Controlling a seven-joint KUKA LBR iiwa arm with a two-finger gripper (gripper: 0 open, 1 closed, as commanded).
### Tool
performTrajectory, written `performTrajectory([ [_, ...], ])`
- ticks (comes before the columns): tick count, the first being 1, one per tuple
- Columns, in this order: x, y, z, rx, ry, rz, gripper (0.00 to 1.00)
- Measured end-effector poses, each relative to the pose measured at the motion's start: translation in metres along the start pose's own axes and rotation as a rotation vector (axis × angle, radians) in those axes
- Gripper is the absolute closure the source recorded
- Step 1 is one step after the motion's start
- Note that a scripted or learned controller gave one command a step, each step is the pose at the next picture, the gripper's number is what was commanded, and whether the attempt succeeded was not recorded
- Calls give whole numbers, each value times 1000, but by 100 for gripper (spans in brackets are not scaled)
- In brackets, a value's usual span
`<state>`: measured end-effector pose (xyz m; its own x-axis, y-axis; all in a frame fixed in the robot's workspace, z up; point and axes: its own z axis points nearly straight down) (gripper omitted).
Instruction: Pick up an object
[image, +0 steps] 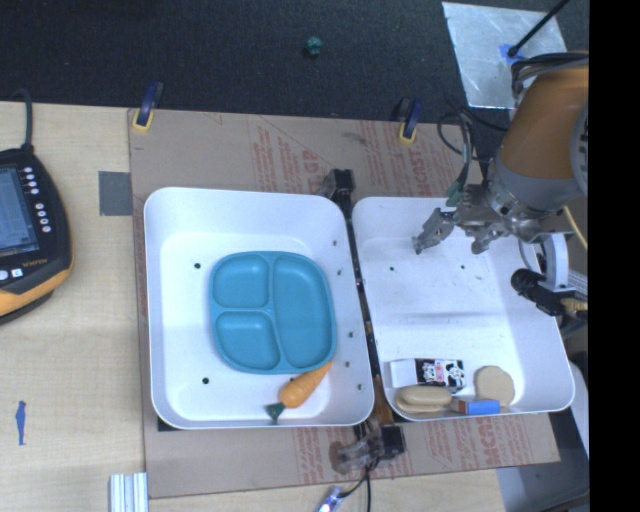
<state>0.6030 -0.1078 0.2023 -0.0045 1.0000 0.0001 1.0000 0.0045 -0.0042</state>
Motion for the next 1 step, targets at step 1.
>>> performTrajectory([
  [1, 12, 32, 112, 4, -1, -2, 0],
])
